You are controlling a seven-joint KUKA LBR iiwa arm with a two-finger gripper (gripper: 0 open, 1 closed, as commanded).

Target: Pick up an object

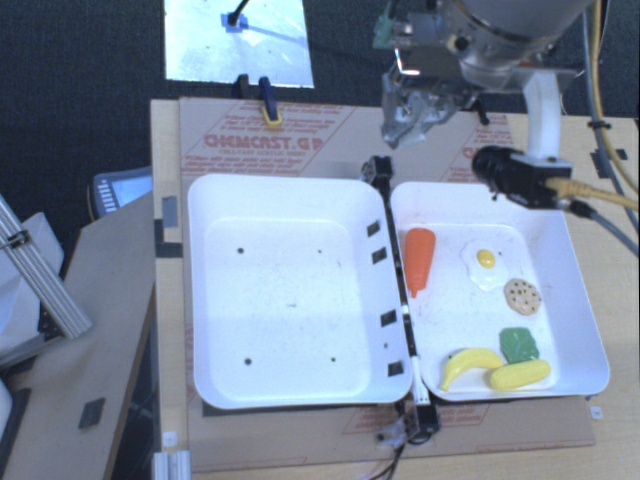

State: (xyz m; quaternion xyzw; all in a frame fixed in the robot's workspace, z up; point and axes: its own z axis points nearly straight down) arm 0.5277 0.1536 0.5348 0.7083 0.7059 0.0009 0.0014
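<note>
Camera view: pincer [408, 128] (open or closed, I cannot tell) hangs above and behind the carrot [418, 258]; descending there risks striking the right bin [580, 313] back rim

One fixed camera looks down at a slant from above the surface's near edge, far enough back to take in both white bins [290, 193] side by side and the surface's [300, 138] far edge.
</note>
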